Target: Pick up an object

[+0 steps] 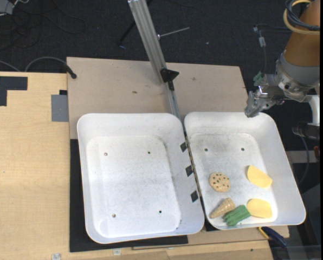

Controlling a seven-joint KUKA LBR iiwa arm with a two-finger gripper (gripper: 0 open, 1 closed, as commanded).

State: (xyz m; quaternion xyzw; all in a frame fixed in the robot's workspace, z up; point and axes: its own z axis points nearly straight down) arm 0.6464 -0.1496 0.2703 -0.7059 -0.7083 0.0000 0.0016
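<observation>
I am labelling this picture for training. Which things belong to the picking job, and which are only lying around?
For the job:
gripper
cookie
upper yellow piece
lower yellow piece
green toy
tan cone
right bin

Lying about:
left bin
metal rail
cables on the floor

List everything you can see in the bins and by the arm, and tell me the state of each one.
Gripper: above the right bin's far rim, holding nothing visible.
Cookie: flat in the right bin.
Cone: on its side, touching the green piece.
Two yellow pieces: lying apart.
Left bin: level.
</observation>
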